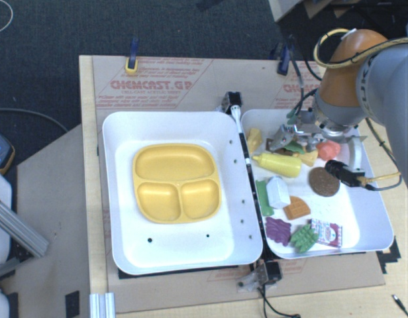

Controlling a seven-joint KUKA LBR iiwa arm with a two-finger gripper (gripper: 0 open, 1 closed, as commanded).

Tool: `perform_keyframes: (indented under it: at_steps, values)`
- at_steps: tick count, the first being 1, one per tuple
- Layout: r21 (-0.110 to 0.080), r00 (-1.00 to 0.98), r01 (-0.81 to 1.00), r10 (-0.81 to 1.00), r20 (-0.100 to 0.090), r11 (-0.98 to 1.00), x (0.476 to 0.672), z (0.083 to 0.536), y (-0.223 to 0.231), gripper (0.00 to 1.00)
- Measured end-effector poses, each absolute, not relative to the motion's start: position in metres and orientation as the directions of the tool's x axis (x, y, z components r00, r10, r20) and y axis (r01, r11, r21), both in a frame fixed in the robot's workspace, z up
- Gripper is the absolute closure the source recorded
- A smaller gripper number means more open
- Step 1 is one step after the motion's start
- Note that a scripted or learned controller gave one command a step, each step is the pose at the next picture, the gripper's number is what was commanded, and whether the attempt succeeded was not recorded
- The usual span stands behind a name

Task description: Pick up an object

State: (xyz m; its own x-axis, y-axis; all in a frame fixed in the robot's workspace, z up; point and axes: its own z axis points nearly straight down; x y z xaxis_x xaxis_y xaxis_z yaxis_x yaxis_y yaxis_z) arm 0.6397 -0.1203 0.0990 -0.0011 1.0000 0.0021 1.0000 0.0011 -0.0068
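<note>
The right bin (369,217) holds several toy foods. A yellow bottle-shaped piece (278,163) lies near its left wall, with a pale yellow piece (255,138) above it. A brown round disc (323,182), a red-orange piece (329,149), a white block (278,192), an orange wedge (297,208), a purple bunch (278,230), a green sprig (303,238) and a pink-and-white packet (327,233) lie around them. My gripper (295,136) is low over the upper part of this bin, among green and yellow pieces.
The left bin (118,197) carries a yellow divided plate (176,181) with three compartments. A long green strip (262,197) lies along the right bin's left wall. Blue clamps (132,57) hold the cardboard base at the back.
</note>
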Motion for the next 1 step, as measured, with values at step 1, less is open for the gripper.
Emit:
perform_keyframes:
  at_steps: [1]
  values:
    - [-0.002,-0.001,1.000,1.000,0.000,0.001,0.6403,0.0854,-0.1197,0.00]
